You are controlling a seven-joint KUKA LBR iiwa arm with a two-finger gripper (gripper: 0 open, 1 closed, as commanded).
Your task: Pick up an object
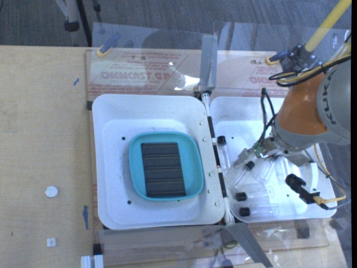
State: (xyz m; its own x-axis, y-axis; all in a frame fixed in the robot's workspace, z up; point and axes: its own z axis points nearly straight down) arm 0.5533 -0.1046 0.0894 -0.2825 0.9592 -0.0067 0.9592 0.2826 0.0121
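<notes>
1. The pincer (252, 159) is low in the right bin (237, 111), among clear plastic pieces with black caps (241, 196); whether it grips anything cannot be told.
2. The grey arm with its orange band (301, 108) comes in from the table's right edge.
3. The left bin (106, 116) holds a teal tray (192, 161) carrying a dark ribbed block (162, 169) at its middle.
4. The wooden table (39, 121) bears a small white disc (51, 192) near its left edge.

The grey arm with its orange band (304, 113) is cut off by the right edge and hides part of the right white bin (234, 111). Clear plastic pieces (262, 191) there blur together, their shapes unreadable.
</notes>
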